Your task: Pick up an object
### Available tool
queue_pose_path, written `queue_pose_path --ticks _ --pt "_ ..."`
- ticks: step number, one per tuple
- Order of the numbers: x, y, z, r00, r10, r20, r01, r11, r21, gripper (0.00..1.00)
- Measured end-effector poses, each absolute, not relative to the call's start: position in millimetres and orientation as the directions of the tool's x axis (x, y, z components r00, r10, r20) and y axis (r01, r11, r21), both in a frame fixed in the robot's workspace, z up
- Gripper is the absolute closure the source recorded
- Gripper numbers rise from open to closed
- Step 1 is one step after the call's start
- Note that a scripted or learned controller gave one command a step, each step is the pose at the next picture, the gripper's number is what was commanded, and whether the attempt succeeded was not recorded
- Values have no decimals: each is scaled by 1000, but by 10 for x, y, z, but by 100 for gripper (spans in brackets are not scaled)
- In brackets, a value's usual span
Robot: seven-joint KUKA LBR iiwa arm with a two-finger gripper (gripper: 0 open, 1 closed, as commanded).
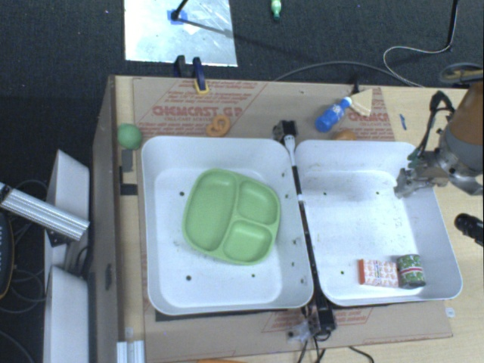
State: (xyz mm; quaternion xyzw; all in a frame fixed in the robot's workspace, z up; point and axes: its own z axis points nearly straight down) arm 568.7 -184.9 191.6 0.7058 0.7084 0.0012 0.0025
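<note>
two white bins [166,203], green divided plate [231,216] in left, packet [377,273] and tin [411,271] in right, hand [414,178] grip unclear

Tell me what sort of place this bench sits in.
Probably a robotics lab test bench, not a kitchen: two white bins on a cardboard-covered top, a grey arm's gripper over the right bin, loose cables on dark carpet.

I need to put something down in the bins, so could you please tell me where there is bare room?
The right bin is mostly bare, from the divider across to the gripper at its right rim; only the front right corner is taken, by a patterned packet and small can. The left bin is crowded by the green tray, leaving narrow margins.
</note>
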Motion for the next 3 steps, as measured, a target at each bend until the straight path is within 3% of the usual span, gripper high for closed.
queue_pose_path --ticks 1,2,3 --pt "5501 -2071 2361 -2 1000 -2 1000 2 4 100" --pt "5803 -2061 2521 -4 1000 -1 1000 4 4 100" --pt "6534 -2060 2546 -5 1000 -1 1000 5 3 100"
